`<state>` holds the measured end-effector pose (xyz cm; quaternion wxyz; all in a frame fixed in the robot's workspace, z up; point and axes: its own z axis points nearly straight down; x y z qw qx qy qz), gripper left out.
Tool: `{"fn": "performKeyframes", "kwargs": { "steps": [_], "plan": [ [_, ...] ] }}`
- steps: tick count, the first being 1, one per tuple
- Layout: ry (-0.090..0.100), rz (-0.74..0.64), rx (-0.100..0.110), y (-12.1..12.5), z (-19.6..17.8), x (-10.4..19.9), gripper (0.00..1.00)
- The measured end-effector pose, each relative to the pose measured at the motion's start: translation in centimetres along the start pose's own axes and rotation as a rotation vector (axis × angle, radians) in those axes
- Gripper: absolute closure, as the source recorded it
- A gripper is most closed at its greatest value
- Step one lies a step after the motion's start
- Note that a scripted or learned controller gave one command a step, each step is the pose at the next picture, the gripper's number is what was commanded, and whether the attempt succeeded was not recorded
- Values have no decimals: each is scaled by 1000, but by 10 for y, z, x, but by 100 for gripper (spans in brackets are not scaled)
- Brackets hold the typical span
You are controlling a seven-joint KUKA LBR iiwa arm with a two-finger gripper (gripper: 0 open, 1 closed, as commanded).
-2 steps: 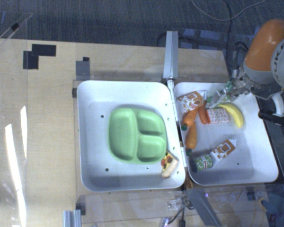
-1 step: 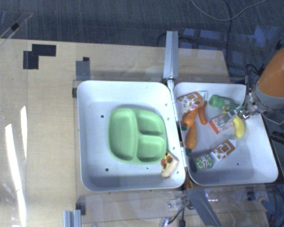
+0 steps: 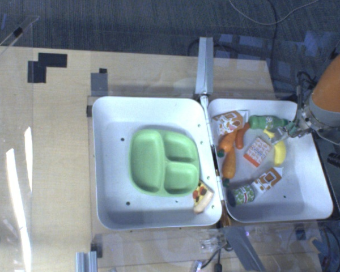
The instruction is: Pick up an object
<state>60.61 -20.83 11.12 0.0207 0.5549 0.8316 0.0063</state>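
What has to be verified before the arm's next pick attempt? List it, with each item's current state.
1. Gripper over the right bin: ok.
2. Object directly below it: ok, green bottle and yellow banana lie close.
3. Whether anything is already held: cannot tell, too small and blurred.
4. Targets separated: not ok, carrots and snack packets are crowded together.
5. Left bin contents noted: ok, green divided tray, pizza slice toy at its corner.

Bright even overhead light, glare streaks on left bench; soft shadows, slightly blurred
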Motion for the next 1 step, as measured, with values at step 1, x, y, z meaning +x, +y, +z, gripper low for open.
{"fn": "performKeyframes", "kwargs": {
  "steps": [1],
  "plan": [
    [22, 46, 26, 81, -82, 16, 100]
  ]
}}
